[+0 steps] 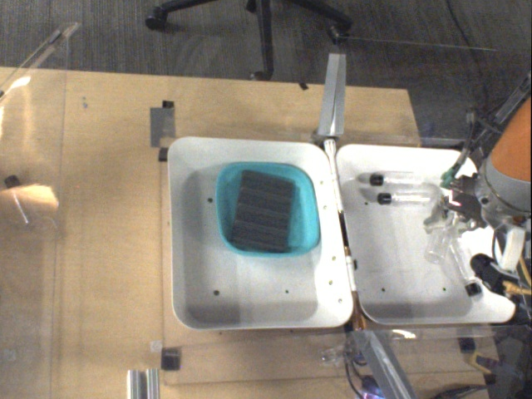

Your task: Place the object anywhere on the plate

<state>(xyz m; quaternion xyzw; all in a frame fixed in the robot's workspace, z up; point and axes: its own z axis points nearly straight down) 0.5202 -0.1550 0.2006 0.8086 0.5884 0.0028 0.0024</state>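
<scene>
A dark grey ribbed rectangular object [264, 212] is seen lying flat on a turquoise, rounded-square plate [309, 223] in the left white bin [191, 298], well apart from the translucent gripper [440, 231]. The finger state cannot be told. The arm [509, 160] is extended over the right bin [399, 293].

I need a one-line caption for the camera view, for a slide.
Dark ridged block lying on the teal plate in the left bin; the gripper over the right bin.
</scene>
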